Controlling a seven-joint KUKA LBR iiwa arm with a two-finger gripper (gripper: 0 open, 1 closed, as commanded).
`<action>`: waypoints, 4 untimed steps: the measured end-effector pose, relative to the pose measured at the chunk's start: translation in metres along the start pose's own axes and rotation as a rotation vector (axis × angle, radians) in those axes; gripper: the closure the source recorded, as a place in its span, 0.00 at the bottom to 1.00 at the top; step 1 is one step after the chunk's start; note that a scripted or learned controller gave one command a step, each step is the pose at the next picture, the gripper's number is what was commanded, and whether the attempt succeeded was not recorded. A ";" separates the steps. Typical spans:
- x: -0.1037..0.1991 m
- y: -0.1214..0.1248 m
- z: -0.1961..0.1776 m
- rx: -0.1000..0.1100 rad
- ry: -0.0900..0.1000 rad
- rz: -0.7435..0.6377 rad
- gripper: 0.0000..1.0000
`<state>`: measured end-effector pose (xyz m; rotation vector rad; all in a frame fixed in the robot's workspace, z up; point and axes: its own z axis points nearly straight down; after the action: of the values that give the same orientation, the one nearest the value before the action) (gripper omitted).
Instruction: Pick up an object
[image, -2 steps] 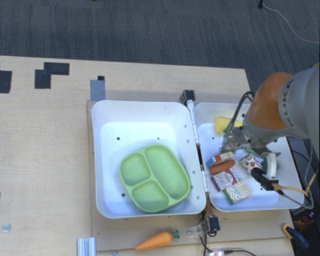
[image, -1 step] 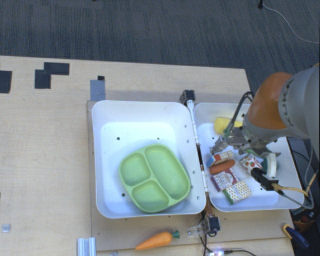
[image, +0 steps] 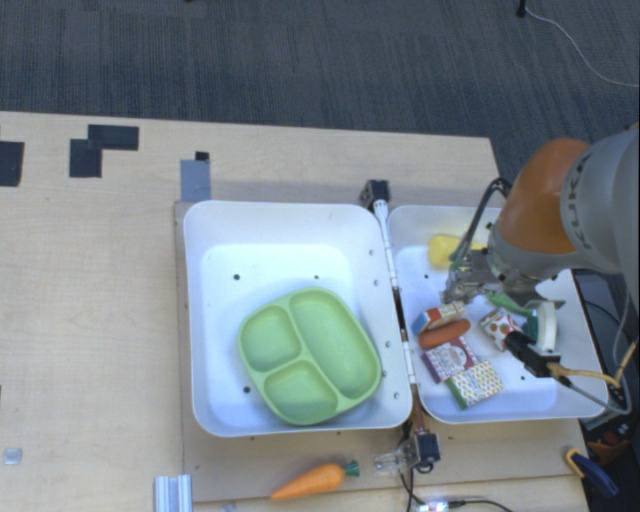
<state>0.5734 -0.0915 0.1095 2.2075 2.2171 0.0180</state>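
Observation:
My gripper (image: 461, 293) hangs low over the right bin (image: 420, 400), near that bin's middle, under the grey arm with the orange band. Just below it lie a small red and blue box (image: 437, 318) and a red sausage (image: 445, 333). A yellow object (image: 445, 248) sits at the back of the bin, left of the wrist. A pink carton (image: 450, 357) and a green patterned box (image: 478, 383) lie toward the front. A red and white packet (image: 497, 325) rests to the right of the sausage. The arm hides part of the bin's right side.
The left bin (image: 215, 300) holds a green divided plate (image: 310, 355). An orange carrot (image: 312, 481) lies on the bench in front of the bins. A ridge (image: 392, 290) separates the two bins.

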 end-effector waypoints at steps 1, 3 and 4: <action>0.000 0.000 0.000 0.000 0.000 0.000 0.00; 0.007 -0.033 0.010 0.001 -0.001 0.002 1.00; 0.007 -0.033 0.010 0.002 -0.001 0.002 0.00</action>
<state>0.5409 -0.0848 0.0985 2.2101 2.2154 0.0154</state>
